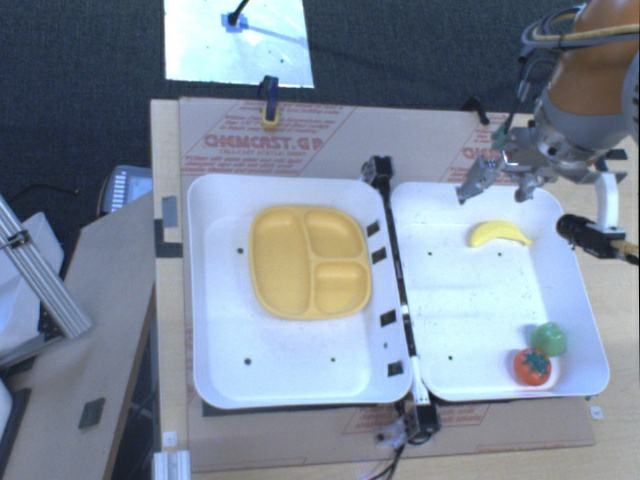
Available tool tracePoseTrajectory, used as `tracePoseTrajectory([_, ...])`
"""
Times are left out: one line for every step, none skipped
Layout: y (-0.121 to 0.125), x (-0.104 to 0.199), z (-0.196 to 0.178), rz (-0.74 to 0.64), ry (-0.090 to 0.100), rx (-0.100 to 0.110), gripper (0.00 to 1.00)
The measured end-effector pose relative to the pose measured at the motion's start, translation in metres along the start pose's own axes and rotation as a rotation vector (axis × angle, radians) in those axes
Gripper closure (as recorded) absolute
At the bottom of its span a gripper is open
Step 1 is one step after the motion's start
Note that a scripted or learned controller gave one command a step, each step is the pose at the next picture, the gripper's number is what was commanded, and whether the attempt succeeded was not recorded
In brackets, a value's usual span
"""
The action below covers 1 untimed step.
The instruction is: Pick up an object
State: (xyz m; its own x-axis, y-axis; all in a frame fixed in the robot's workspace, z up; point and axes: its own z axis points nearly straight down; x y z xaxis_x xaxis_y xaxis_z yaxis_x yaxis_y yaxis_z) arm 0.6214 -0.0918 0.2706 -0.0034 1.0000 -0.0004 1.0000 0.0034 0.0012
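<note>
Where the view is nearest, at the bottom, a cable clump (410, 430) sits on the counter (120, 268) at the seam between two white bins. Low in the right bin (440, 308), near its front right corner, a red tomato (532, 366) touches a green ball (548, 339) just behind it. Further back in the same bin lies a yellow banana (499, 233), curved, ends pointing down (well apart from the tomato and ball). To the left, the left bin (220, 358) holds a yellow tray (308, 261) with three compartments, lying flat near the middle. A black strip with clips (390, 268) runs between the bins. At the far rim of the right bin, the gripper (503, 182) hangs above and just behind the banana, its fingers (477, 181) apart with nothing between them. Farther still, a yellow clamp (270, 106) grips the cardboard sheet (330, 138), and beyond it lies a pale square (238, 28).
</note>
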Motion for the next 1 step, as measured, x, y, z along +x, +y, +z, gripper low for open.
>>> tracePoseTrajectory([-0.0073,0.0022,0.0589,0.002,0.0,0.003,0.0])
